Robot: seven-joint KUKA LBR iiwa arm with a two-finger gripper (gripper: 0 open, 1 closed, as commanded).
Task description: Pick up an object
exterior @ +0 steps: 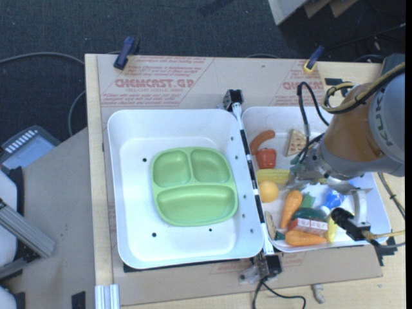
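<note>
From above, the left bin (122, 172) holds a green divided plate (193, 187). The right bin (380, 214) holds toy food: a carrot (291, 206), a lemon (268, 191), maybe a sausage (261, 138). My jaws (309, 172) hang over it; their state I cannot tell.

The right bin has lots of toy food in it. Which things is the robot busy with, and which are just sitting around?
For the job:
gripper, low in the right bin
toy food there: carrot, lemon, red pepper, corn, cracker

Just lying about:
green divided plate in the left bin
blue clamps on the bench's far edge
</note>
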